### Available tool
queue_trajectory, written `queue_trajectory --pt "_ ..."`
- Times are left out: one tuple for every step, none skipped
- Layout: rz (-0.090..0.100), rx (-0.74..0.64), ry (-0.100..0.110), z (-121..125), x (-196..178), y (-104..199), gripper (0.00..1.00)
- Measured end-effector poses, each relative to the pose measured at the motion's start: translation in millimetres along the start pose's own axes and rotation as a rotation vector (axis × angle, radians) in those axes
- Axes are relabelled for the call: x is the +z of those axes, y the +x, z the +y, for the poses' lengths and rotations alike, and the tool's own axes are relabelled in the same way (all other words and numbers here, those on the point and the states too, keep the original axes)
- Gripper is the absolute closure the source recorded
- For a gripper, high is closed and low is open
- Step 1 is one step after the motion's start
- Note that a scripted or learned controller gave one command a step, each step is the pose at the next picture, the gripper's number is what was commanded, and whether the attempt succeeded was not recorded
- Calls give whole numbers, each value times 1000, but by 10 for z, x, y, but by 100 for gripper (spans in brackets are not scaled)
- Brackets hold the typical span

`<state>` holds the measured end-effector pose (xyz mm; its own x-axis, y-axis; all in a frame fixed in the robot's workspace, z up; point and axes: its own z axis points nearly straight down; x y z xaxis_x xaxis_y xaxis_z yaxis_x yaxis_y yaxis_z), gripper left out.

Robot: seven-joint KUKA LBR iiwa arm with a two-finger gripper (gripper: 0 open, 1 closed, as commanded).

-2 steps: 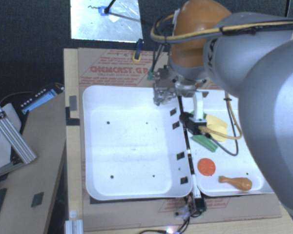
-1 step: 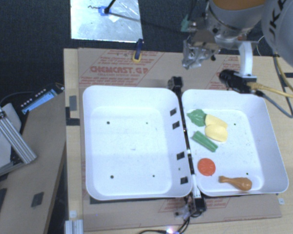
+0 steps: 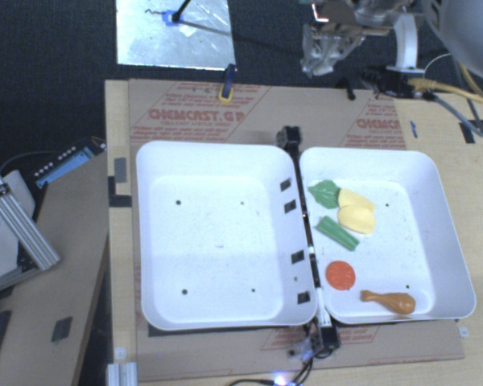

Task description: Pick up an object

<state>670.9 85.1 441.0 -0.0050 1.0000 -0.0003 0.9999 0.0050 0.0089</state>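
Two "CHEMCAST GP" prints on cardboard (image 3: 195,112) (red lettering); end effector (image 3: 320,55) raised, grip state unclear.

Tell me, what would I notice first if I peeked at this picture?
Probably the bright toy food bunched in the right bin: a red round piece, a brown drumstick, yellow pieces and green ones. Above that bin, past its far edge, hangs the robot's gripper.
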Motion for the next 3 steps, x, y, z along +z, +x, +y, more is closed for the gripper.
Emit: queue_trajectory --pt "0 0 5 -21 -122 64 100" --pt "0 0 5 -20 -309 44 100" --pt "0 0 5 -18 -533 37 100"
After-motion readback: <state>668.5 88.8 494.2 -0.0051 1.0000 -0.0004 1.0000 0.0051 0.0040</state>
